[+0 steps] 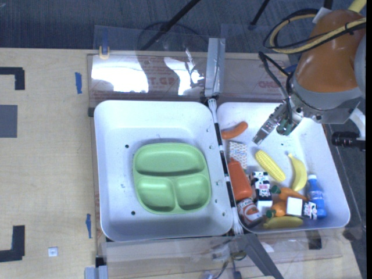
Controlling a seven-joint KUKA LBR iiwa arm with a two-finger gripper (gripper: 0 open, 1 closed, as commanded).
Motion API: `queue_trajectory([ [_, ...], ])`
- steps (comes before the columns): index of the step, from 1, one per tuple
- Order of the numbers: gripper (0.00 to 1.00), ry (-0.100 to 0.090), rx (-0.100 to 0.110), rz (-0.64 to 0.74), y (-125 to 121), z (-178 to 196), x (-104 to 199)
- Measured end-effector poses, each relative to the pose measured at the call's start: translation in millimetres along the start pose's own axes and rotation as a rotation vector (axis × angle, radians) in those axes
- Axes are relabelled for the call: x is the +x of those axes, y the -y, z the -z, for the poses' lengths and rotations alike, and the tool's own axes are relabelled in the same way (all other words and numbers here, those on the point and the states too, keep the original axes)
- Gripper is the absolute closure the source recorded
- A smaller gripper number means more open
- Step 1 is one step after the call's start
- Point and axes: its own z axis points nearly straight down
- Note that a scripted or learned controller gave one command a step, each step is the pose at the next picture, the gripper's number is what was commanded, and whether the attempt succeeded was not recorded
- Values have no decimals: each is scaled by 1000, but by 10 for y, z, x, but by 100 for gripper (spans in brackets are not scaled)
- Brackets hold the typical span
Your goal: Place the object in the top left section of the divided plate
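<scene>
A green divided plate (170, 176) lies in the left white bin (110, 127); its three sections hold nothing. My gripper (261, 134) hangs over the back of the right bin (325, 138), pointing down and left. It sits just right of a hot dog sausage (234, 130) and above a corn cob (270, 166). Nothing shows between its fingers.
The right bin holds several toy items: an orange bottle (239, 179), a banana (298, 172), a blue bottle (314, 195), a carrot (286, 193), a small cow-patterned carton (262, 188) and a patterned packet (237, 150). A metal divider (213, 68) stands behind the bins.
</scene>
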Motion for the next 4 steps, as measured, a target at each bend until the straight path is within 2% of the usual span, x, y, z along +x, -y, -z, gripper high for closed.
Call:
queue_trajectory([
  [1,100,-2,0,-75,-950,777,719],
  [2,100,0,0,-380,-1121,1124,71],
  [3,100,-1,1,-735,-1609,1308,305],
  [4,100,-2,9,-1028,-1662,1151,345],
])
